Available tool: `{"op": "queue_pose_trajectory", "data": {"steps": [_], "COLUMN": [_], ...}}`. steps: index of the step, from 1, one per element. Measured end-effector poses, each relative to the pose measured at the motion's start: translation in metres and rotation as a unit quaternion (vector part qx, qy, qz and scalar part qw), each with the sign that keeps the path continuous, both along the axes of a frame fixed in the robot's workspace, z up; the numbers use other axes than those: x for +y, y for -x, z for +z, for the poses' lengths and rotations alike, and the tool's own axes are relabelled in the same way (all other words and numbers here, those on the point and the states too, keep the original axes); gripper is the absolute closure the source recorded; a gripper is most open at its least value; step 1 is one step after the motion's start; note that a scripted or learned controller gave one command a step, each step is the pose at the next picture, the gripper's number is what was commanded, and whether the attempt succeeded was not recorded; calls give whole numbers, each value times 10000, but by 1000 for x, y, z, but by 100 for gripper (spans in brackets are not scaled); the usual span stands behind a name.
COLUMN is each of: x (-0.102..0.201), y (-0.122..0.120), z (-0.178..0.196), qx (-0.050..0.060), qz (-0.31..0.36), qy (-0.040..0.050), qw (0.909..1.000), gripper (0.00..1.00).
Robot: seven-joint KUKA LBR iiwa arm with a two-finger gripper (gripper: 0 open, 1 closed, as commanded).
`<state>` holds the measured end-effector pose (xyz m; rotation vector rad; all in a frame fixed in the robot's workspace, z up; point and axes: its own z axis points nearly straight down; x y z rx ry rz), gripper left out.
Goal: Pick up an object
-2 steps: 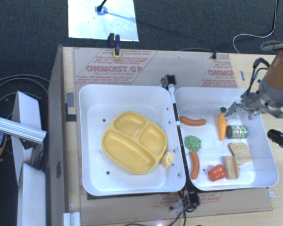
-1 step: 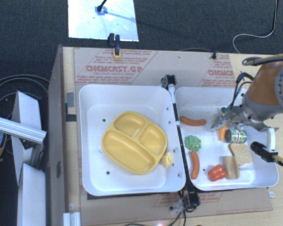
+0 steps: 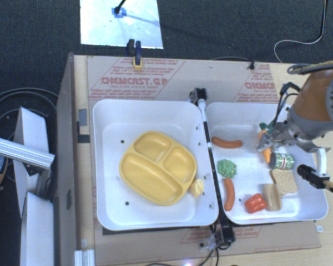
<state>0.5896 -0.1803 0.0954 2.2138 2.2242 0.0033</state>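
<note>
From the camera above, we see the bench [image 3: 155, 76] covered by a printed cardboard sheet, with two shallow white bins side by side on it. The left bin [image 3: 108, 159] holds a yellow divided plate [image 3: 157, 167], lying flat and turned at a slant, and a small pale yellow piece [image 3: 197, 188] just beside the plate's lower right corner, against the wall shared with the other bin.

The right bin [image 3: 241, 123] holds the loose food items. A sausage [image 3: 227, 143] lies across near the bin's upper left. Below it sits a green broccoli piece [image 3: 227, 168], and below that a second sausage [image 3: 229, 193] lying lengthwise near the left wall. Toward the front we see a red pepper [image 3: 255, 203], just beside a tan piece of bread [image 3: 272, 197], and a slice of toast [image 3: 284, 180] touching that bread on its right. A small green-labelled can [image 3: 281, 161] lies on its side just above the toast, with an orange carrot piece [image 3: 267, 154] just left of it.

The arm [image 3: 322, 107] reaches in from the right, grey with its orange band over the bin's far right corner. Its tool [image 3: 269, 139] is low over the right part of this bin, just above the carrot piece and the can. We cannot tell how far the tool is open, nor whether it has hold of anything.
</note>
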Motion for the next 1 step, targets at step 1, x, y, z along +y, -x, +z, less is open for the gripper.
{"op": "queue_pose_trajectory", "data": {"steps": [1], "x": [91], "y": [-12], "z": [6], "qx": [11], "qz": [3], "qy": [-13], "qw": [10000], "gripper": [100]}}
